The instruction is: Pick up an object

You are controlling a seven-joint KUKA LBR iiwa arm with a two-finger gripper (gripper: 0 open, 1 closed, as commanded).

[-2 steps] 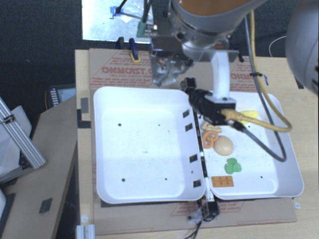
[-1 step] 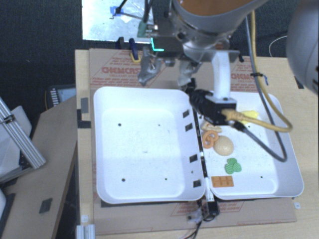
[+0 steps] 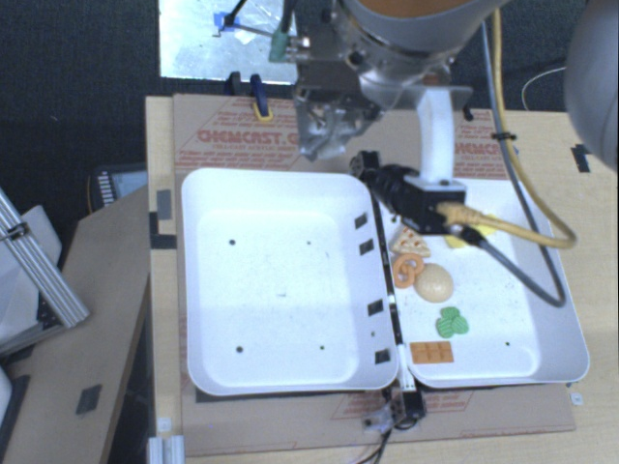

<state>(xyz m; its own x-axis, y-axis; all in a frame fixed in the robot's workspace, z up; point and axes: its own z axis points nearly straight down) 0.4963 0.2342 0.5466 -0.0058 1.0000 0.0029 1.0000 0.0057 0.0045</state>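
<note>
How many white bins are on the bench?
2. The left bin sits at the middle of the bench. The right bin lies beside it, touching along the middle edge, with small toy foods in it, partly under the arm.

The arm point(image 3: 426, 8) hangs over the bins' far edge; its gripper point(image 3: 329, 133) sits above the cardboard beyond the left bin point(image 3: 271, 356); in the right bin point(image 3: 542, 356) lie a pretzel point(image 3: 407, 262), a pale bun point(image 3: 434, 283), a green piece point(image 3: 451, 323) and an orange waffle point(image 3: 431, 353), near the divider.
</note>
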